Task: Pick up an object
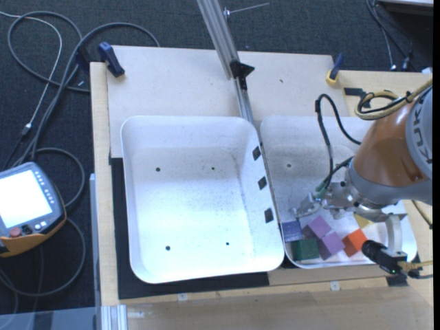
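Several small blocks lie clustered in the near corner of the right bin [289, 143]: a blue block [291, 230], a dark green block [306, 249], a purple block [319, 226], a lighter purple block [332, 242] and an orange block [354, 242]. My gripper [317, 203] hangs low over this cluster, just above the purple block, at the end of the grey and orange arm [392, 157]. The view does not show any block between its fingers.
The left bin [137, 150] stands beside the right one, with black clips on the wall between them. A metal pole [216, 26] rises behind the bins. Cables and a teach pendant [24, 201] lie on the floor at left.
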Available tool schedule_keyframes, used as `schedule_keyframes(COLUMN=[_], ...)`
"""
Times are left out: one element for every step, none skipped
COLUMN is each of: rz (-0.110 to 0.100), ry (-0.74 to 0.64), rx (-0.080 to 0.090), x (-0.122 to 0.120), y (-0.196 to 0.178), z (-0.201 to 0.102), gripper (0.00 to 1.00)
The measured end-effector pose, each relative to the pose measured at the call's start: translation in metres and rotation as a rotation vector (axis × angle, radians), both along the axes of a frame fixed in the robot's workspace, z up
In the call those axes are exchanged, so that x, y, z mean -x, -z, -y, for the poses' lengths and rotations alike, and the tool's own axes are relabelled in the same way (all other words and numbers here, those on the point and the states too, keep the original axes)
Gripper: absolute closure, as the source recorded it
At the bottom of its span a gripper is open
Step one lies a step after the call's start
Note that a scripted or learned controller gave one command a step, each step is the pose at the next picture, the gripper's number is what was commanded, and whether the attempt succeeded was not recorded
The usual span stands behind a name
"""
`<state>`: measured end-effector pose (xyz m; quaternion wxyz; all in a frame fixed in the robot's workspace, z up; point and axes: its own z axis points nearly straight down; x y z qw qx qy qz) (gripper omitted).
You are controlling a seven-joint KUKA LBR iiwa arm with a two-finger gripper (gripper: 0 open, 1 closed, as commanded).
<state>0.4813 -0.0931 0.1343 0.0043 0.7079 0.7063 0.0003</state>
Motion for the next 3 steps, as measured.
schedule_keyframes(rz=[0.003, 0.003, 0.000], ry=[-0.001, -0.003, -0.003], rx=[-0.002, -0.005, -0.007], x=[-0.001, -0.002, -0.001], y=[-0.071, 0.020, 0.022], z=[0.028, 0.007, 0.006], gripper=[0.00, 0.00, 0.00])
